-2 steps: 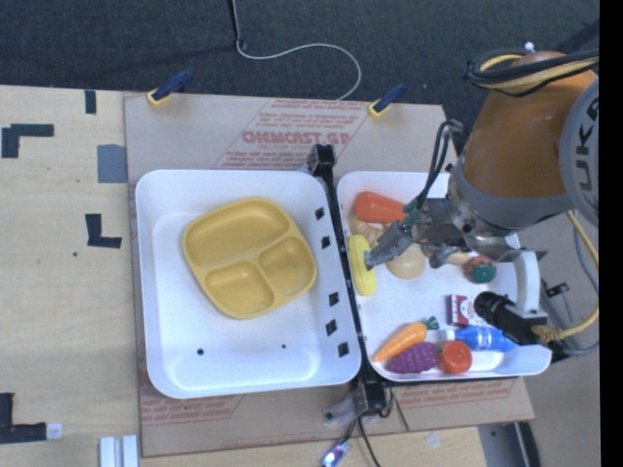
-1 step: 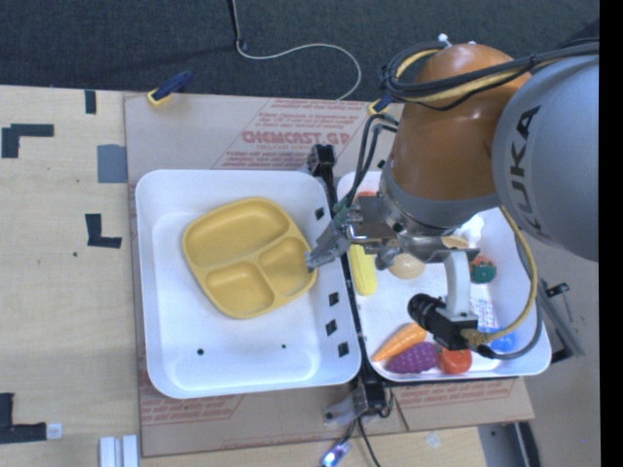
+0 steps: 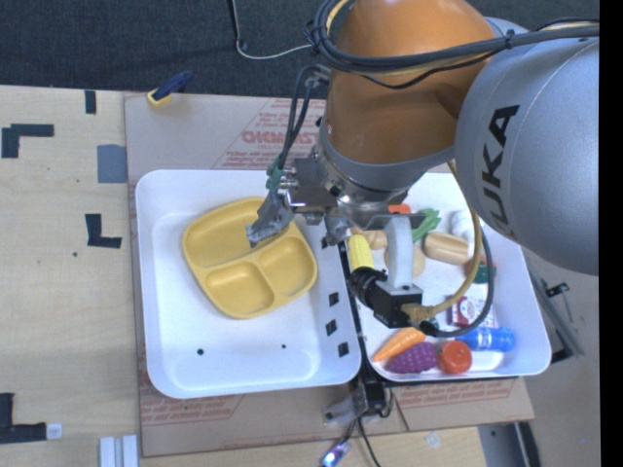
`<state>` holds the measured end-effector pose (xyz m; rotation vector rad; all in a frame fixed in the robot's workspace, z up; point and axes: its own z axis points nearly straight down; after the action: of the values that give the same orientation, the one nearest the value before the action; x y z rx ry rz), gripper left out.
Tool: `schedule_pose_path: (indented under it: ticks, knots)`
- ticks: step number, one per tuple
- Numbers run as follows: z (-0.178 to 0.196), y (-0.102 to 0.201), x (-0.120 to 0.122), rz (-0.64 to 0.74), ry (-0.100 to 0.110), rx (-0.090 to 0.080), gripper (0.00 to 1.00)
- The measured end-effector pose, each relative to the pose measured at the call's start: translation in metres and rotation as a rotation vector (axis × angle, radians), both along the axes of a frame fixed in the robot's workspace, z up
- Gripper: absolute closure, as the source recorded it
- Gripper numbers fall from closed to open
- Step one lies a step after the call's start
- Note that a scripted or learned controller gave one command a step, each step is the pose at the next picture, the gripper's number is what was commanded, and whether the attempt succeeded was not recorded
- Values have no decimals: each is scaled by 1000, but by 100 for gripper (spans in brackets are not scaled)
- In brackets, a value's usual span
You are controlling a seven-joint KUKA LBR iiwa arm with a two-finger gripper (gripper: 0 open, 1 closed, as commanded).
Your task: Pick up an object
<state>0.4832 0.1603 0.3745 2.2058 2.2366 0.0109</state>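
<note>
My gripper (image 3: 299,226) hangs over the divider between the two bins, under the orange wrist band. It is open. One grey finger (image 3: 266,224) reaches over the rim of a yellow divided plate (image 3: 243,275) that lies in the left bin (image 3: 165,290); nothing shows between the fingers. The right bin (image 3: 531,319) holds toy food: an orange carrot (image 3: 400,341), purple grapes (image 3: 418,359), a red tomato (image 3: 455,358), a blue bottle (image 3: 493,340), a tan roll (image 3: 447,249) and a green piece (image 3: 425,224). The arm hides much of that bin.
A black cable fitting (image 3: 382,302) and a yellow piece (image 3: 358,253) hang below the wrist above the right bin. Both bins rest on a cardboard sheet (image 3: 195,134). A small blue and yellow clip (image 3: 168,88) lies at its far left corner.
</note>
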Motion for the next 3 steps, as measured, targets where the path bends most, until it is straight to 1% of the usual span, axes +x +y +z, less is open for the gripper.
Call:
schedule_pose_path:
  ticks: [1,2,3]
  knots:
    - [42,33,0,-7,2,-3,0]
    - [165,69,10,-7,-7,2,0]
    - [167,68,10,-9,6,-6,100]
